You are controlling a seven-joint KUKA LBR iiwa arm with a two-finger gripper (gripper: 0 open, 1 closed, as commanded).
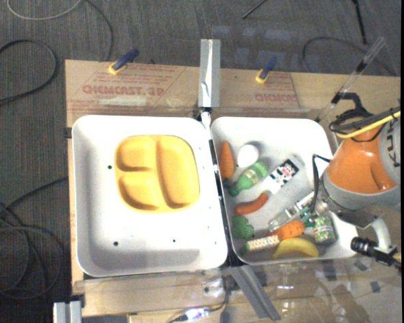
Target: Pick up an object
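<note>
At the left of the frame, a shallow white plastic bin point(94, 247) is sitting on the cardboard-covered tabletop point(87, 86), and a yellow divided plastic tray point(157, 172) is lying flat in its upper middle, well apart from the bin's walls. Just right of centre, a second shallow white bin point(283, 128) is lying side by side with the first, and it is holding all the small things. An orange carrot-shaped toy point(225, 160) is lying along its left wall, with a white egg-shaped object point(247, 155) just beside it. Below these a green plastic bottle with a yellow cap point(248, 177) is lying tilted, a reddish-orange sausage-shaped toy point(251, 204) is lying under it, and a green broccoli-like toy point(242, 228) is sitting near the lower left corner. Further right, a black-and-white rectangular pack point(283, 173) is lying at a slant. Near the bottom wall a yellow banana point(296, 248) is lying, with a small orange carrot toy point(288, 231) just above it and a small green-labelled can point(322, 229) to its right. The claw point(303, 212) is reaching in from the right of the frame, low over this cluster near the small carrot and the can; whether it is wide, narrow or gripping anything I cannot tell. The grey arm with its orange band point(355, 167) is hanging over the bin's right wall.
</note>
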